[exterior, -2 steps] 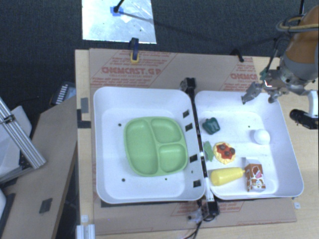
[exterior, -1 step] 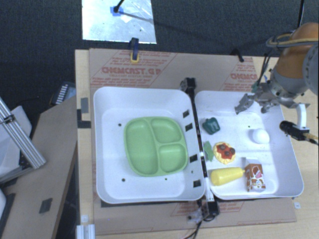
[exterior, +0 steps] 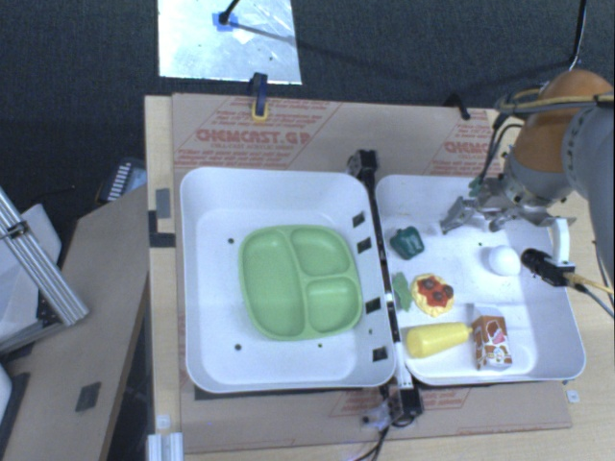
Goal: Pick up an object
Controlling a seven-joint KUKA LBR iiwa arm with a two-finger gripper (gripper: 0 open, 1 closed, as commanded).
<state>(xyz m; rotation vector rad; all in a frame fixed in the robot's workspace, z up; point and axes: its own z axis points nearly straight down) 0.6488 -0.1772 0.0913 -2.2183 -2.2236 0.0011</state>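
Observation:
In the right bin, my gripper hangs over the far part, its fingers spread open with nothing between them. A white egg-shaped object lies just to its front right. A dark green toy sits to its left. Nearer the front lie a yellow and red round toy, a small green piece, a yellow oblong toy and a red and white carton.
A light green divided plate lies in the middle of the left bin. A black divider runs between the two bins. The arm comes in from the upper right.

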